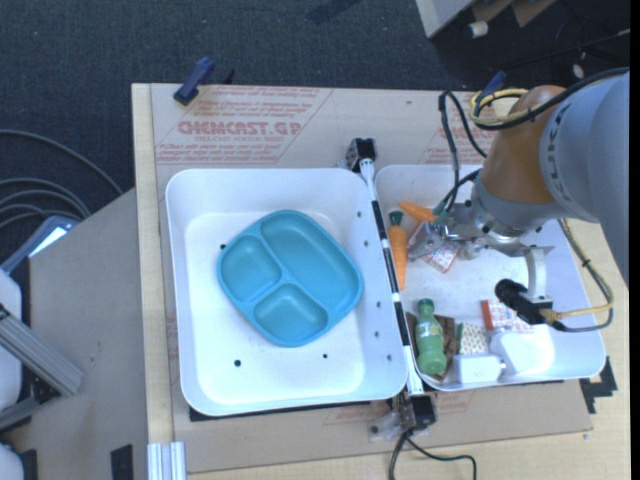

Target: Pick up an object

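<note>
Overhead: 2 white bins [190, 298]; 1 blue tray [288, 277]; 1 green bottle [429, 338]; end effector [440, 240] grip unclear.

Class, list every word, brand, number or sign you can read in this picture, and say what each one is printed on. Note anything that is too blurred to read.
"CHEMCAST GP": large red letters on the brown protective sheet covering the bench, above the left bin.
Smaller red print under and around that name: too blurred to read.
Red print on the sheet right of the clamp, near the arm: partly hidden, unreadable.
Labels on the green bottle and the small packets in the right bin: too small to read.
</note>
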Robot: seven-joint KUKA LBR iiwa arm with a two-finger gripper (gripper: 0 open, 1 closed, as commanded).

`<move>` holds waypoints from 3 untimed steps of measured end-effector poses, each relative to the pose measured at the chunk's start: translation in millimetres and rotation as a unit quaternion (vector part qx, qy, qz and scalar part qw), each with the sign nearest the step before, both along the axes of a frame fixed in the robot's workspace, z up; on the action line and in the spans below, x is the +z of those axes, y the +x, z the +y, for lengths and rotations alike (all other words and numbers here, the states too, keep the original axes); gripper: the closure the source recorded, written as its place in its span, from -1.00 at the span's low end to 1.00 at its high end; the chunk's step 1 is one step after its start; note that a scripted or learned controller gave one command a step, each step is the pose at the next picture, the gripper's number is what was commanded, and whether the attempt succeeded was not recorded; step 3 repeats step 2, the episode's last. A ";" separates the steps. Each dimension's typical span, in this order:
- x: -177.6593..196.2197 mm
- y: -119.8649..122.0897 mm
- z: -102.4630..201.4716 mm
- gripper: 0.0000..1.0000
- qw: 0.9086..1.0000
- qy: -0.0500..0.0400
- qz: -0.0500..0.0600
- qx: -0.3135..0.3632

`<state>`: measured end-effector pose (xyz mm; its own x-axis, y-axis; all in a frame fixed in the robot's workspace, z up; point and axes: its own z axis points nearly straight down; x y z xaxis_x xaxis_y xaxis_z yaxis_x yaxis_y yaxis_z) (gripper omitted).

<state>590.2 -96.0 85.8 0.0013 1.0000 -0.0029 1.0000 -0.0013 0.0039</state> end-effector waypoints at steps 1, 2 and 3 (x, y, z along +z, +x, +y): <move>-0.1 35.8 -0.4 -1.00 1.000 -0.002 0.002 0.000; 9.0 36.5 3.3 1.00 1.000 0.001 0.001 0.001; 9.0 36.5 3.3 1.00 1.000 0.001 0.001 0.001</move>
